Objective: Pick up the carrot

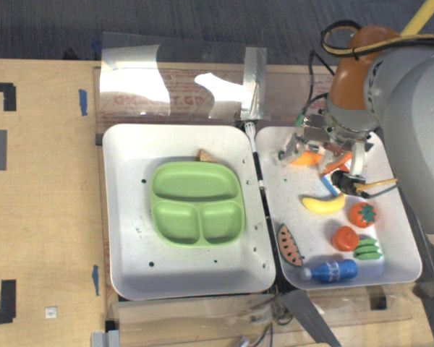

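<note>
A wooden table (pixel 43 215) carries two white bins; the left bin (pixel 123 194) holds a green divided plate (pixel 197 202). In the right bin's (pixel 401 259) far corner, the claw (pixel 320 147) sits over the orange carrot (pixel 305 159); whether it is apart or together, I cannot tell. A banana (pixel 323 204) lies near.

I see the divided plate (pixel 197 202) in the left bin (pixel 123 266); the carrot (pixel 304 159) lies in the right bin (pixel 398 262), behind the banana (pixel 322 204).
</note>
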### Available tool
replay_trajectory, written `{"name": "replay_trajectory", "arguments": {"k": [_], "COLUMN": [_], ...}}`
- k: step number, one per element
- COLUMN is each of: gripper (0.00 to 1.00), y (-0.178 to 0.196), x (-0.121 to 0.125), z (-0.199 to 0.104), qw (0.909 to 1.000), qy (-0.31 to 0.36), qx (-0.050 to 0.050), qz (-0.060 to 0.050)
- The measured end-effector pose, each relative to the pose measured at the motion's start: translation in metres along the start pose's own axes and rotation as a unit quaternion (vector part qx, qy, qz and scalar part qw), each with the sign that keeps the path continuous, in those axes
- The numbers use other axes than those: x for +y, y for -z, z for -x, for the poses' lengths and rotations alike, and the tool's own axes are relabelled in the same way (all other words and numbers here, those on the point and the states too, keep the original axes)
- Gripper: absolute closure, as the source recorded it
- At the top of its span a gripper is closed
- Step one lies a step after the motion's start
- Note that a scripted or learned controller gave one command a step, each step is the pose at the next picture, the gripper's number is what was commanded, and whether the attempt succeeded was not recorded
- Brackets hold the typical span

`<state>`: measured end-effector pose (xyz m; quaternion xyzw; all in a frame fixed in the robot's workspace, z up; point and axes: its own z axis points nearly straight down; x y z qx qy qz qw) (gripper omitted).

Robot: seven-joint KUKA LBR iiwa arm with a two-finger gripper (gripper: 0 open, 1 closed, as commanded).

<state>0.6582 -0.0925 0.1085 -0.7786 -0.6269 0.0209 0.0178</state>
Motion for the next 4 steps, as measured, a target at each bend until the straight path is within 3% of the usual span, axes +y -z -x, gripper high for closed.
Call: {"name": "replay_trajectory", "arguments": {"k": [1, 2, 3, 4], "gripper": [0.0, 1.0, 1.0, 0.0], "y": [-0.021, -0.008, -0.021, -0.022], "x": [-0.007, -0.004, 0.004, 0.002], "z": [0.008, 0.007, 0.095, 0.09], "qw": [0.9974, 0.9972, 0.9778, 0.9784], "qy": [-0.07, -0.07, -0.207, -0.205], "qx": [0.008, 0.007, 0.01, 0.013], "qz": [0.016, 0.025, 0.028, 0.022]}}
